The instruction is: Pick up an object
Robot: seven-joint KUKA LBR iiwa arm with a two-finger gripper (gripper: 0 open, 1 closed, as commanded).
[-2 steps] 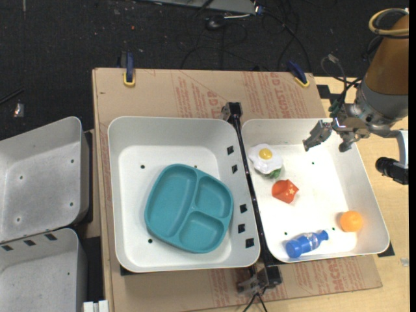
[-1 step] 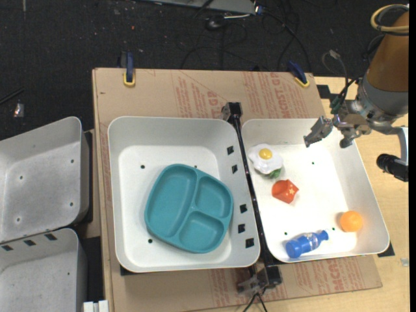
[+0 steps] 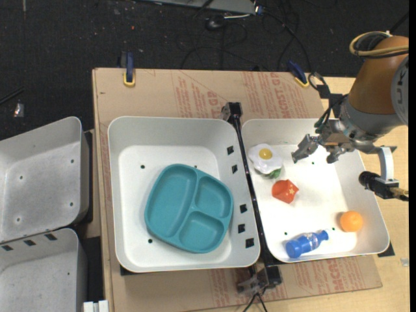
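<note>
Right bin [image 3: 364,239] with red block [image 3: 285,191], open claw [image 3: 320,149] just above.

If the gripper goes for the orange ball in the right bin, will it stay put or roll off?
The orange ball looks round and smooth, so a glancing touch would probably send it rolling. It sits close to the right bin's side wall, which may stop it but could crowd the gripper. It is small, so likely light; a centred pinch seems safest.

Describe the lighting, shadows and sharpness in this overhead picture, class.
Camera view: even, soft light; the white bins look bright without harsh glare; the blue tray casts a faint shadow; the gripper and arm are slightly soft; the dark floor beyond loses detail.
</note>
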